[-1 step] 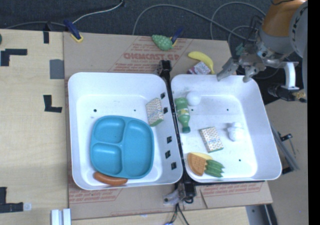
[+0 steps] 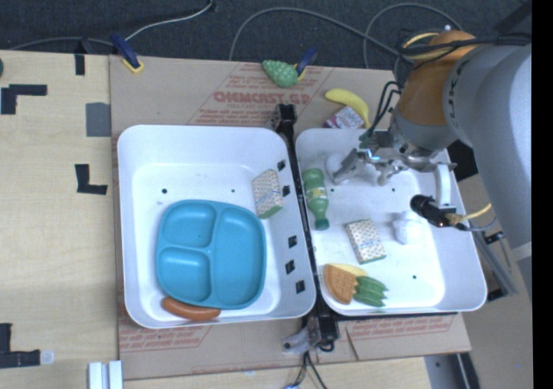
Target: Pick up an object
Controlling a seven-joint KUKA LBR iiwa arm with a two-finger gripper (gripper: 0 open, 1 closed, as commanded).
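Note:
My gripper [image 2: 365, 169] hangs over the back part of the right bin [image 2: 432, 292], fingers spread open with only bare white floor between them. A green bottle [image 2: 314, 198] lies to its left against the bin's left wall. In front of the gripper lie a patterned packet [image 2: 365, 240] and a small white object [image 2: 402, 226]. An orange-and-yellow toy with a green piece [image 2: 353, 284] rests near the front wall. The grey arm with its orange band [image 2: 432, 89] reaches in from the right.
The left bin [image 2: 138, 162] holds a blue divided plate [image 2: 212, 253], an orange sausage [image 2: 191, 309] and a patterned box [image 2: 269, 193]. Behind the bins, on the cardboard, lie a banana [image 2: 348, 103], a green toy [image 2: 282, 73] and a small wrapper [image 2: 346, 120]. Cables trail across the back.

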